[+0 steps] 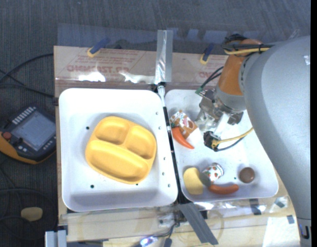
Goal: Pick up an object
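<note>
I see the grey arm (282, 112) filling the right side, over the right bin (261, 153); the left bin (71, 138) holds a yellow divided plate (121, 148); my pincer (212, 125) sits low in the right bin's far half, grip state I cannot tell; just left of it lie a patterned cup (182, 122) and orange carrot (183, 139); near edge: yellow lemon (193, 180), red sausage (223, 189), brown ball (246, 175).

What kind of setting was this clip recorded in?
Probably a robotics lab bench: two shallow white plastic bins of toy food, a grey handheld control pendant on dark carpet, and a grey arm's end effector reaching in.
</note>
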You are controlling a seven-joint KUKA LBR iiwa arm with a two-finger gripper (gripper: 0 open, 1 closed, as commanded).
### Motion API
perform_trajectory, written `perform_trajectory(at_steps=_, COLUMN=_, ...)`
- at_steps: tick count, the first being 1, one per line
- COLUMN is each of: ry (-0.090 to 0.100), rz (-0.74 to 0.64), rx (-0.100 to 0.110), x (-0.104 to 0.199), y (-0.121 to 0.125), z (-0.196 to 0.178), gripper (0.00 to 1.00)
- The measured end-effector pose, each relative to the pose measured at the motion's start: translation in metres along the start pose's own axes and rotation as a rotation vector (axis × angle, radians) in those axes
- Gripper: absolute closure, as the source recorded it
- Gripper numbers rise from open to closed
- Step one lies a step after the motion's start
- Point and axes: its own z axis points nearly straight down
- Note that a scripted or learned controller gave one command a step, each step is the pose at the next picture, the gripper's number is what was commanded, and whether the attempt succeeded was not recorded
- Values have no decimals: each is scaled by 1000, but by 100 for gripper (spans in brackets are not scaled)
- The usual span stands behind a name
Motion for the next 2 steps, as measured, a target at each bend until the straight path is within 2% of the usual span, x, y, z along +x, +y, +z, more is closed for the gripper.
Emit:
perform_trajectory(at_steps=1, ry=5, rz=188, rx=10, x=-9, y=62, z=6, gripper=100)
perform_trajectory(at_steps=2, ry=-6, rz=474, rx=12, x=48, y=8, z=-85, gripper=100)
